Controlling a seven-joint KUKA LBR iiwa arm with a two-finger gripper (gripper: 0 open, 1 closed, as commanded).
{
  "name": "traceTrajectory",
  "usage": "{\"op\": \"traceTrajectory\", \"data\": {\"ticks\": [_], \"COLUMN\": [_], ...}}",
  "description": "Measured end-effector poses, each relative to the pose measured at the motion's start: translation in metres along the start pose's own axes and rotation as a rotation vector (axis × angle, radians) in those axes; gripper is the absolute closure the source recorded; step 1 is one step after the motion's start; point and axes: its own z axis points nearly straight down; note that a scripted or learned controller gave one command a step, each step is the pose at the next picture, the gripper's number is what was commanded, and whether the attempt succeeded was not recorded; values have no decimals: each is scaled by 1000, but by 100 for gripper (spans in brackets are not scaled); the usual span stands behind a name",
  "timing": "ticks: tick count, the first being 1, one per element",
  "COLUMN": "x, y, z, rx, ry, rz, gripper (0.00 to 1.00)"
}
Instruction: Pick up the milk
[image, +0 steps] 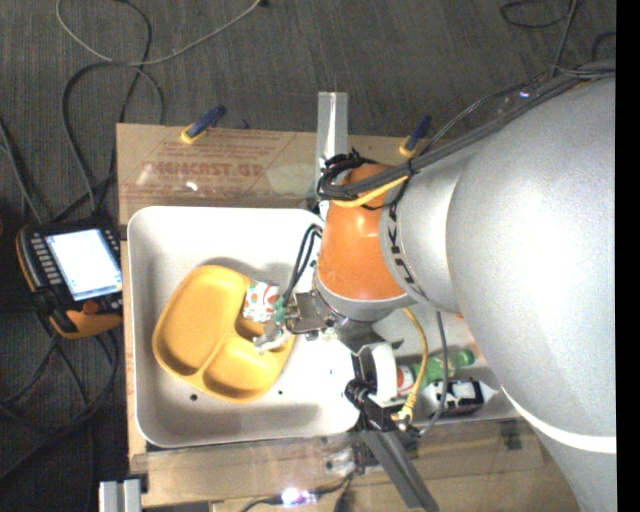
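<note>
The milk (261, 299) is a small white carton with red and green print. It lies on the right rim of a yellow divided plate (205, 335) in the left white bin (150, 400). My gripper (274, 328) reaches down from the orange wrist band (362, 250) and sits right at the carton's lower right side, touching or nearly touching it. The arm's bulk hides the contact from above.
The grey arm (530, 260) covers most of the right bin. Below the wrist a green bottle (456, 357), a red-and-white item (403, 378) and a black-and-white item (462, 394) peek out. A teach pendant (76, 265) lies left of the bench.
</note>
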Motion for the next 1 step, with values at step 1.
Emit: {"op": "traceTrajectory", "data": {"ticks": [1], "x": [-51], "y": [-4], "z": [-141], "rx": [-5], "ry": [-1], "rz": [254], "gripper": [0]}}
